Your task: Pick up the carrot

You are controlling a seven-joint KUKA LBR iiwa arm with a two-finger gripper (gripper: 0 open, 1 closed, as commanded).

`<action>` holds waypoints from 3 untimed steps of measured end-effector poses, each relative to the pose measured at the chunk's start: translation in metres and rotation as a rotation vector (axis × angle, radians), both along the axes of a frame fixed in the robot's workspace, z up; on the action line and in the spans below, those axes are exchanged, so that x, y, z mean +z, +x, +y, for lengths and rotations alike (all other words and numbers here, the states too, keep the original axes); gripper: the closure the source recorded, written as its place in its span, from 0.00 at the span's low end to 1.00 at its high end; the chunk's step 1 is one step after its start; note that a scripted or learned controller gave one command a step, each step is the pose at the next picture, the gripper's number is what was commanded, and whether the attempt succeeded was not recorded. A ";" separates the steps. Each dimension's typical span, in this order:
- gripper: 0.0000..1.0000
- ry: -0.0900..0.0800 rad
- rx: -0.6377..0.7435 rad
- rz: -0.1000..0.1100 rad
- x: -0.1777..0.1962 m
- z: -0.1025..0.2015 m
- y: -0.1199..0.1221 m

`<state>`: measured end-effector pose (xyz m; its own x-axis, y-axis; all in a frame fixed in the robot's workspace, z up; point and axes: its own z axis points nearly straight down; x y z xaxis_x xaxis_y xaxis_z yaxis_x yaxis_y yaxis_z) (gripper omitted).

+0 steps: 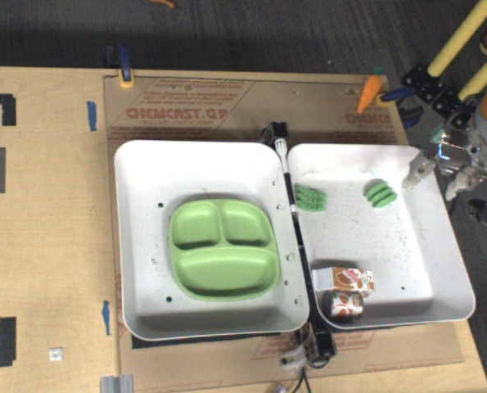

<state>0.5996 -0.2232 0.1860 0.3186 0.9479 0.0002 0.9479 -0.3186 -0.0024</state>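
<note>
Small orange plastic carrot (369,93) — lies on the brown cardboard desk (186,109), just beyond the right white bin (448,244), outside it. Pincer (436,169) — at that bin's right edge, holding nothing; open or closed, cannot tell. Step: approach. Next: travel over the rim to the carrot.

silver-grey metal hand (436,164) w/ a pale, shiny finger (417,170) ending in a small tip. behind it a round grey wrist housing (482,137) w/ dark gaps, black fittings and a glint of blue light. details blurry at frame edge.
</note>
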 end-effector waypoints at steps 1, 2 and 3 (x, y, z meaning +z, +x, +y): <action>0.00 -0.002 -0.631 -0.001 -0.038 0.008 0.055; 0.00 -0.002 -0.632 -0.001 -0.038 0.009 0.055; 0.00 -0.002 -0.957 0.003 -0.028 0.000 0.017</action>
<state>0.6165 -0.2232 0.1576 0.9584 0.2854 -0.0030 0.2854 -0.9584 -0.0035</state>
